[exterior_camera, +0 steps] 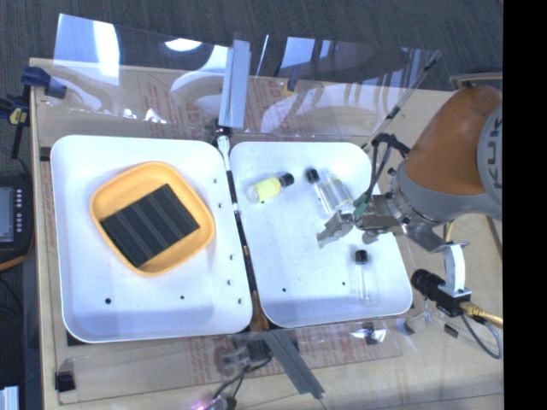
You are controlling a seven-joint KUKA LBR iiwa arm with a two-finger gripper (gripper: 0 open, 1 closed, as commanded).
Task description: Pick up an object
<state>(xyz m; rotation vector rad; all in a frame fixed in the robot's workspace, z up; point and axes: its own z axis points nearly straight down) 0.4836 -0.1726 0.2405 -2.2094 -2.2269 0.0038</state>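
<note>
My gripper hangs over the middle of the right bin, open with nothing between its fingers. Just above it lies a clear vial with a black cap, its lower end close to the gripper. A small yellow bottle with a black cap lies to the left in the same bin. A second clear vial with a black cap lies below the gripper, near the bin's right front corner.
The left bin holds an orange-yellow square dish with a black ribbed pad in it. A ridge divides the two bins. The arm's orange band looms over the right bin's right edge.
</note>
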